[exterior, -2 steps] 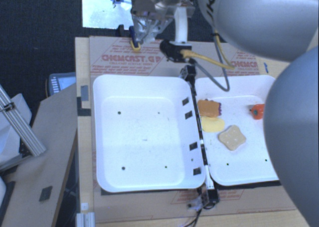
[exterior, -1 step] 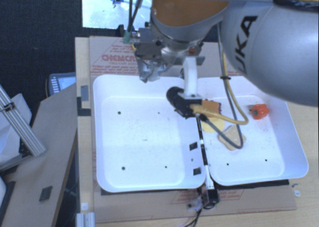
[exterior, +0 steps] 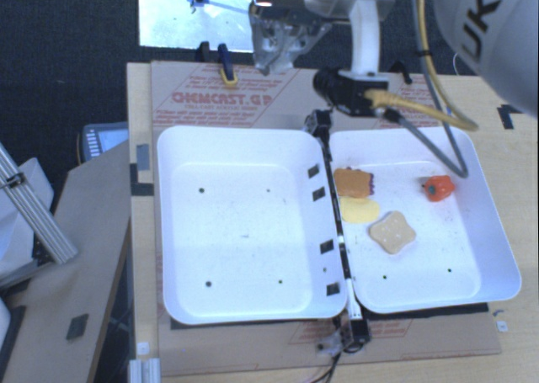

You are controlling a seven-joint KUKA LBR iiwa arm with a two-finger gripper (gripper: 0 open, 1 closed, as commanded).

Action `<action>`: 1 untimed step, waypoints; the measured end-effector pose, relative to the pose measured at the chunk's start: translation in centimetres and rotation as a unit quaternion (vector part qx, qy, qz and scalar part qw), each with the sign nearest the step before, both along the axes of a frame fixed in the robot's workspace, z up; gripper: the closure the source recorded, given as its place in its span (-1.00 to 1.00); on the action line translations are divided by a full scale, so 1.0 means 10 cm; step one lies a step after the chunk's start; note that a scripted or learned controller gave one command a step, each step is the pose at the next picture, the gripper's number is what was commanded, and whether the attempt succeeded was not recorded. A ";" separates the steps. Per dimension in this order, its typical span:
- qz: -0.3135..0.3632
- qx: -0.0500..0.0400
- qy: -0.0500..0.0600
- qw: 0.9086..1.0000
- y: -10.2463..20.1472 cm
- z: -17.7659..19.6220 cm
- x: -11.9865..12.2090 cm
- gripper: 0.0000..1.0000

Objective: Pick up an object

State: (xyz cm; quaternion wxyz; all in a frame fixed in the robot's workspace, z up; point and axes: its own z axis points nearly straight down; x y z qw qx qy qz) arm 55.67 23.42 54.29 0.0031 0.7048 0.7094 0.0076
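Observation:
The right bin (exterior: 472, 284) holds several small toy foods. An orange-brown piece with a purple edge (exterior: 353, 182) lies by the bin's left wall, and a flat yellow piece (exterior: 360, 210) sits just below it. A tan bread slice (exterior: 392, 231) rests near the bin's middle. A red-orange pepper (exterior: 437, 188) lies toward the right wall. My gripper (exterior: 274, 51) hangs high beyond the far edge of the bins, over the cardboard and above the left bin's far right corner, well away from all the items. I see nothing in it.
The left bin (exterior: 168, 230) stands beside the right one on a cardboard sheet (exterior: 210, 99). A yellow and blue clamp (exterior: 226, 66) grips the cardboard's far edge. Yellow and grey cables (exterior: 429, 116) trail over the right bin's far rim. An aluminium bar (exterior: 34, 213) lies at the left.

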 end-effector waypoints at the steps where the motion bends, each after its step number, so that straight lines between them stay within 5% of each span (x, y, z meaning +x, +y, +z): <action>1: -0.005 -0.006 0.015 1.000 -0.39 -2.30 0.38 1.00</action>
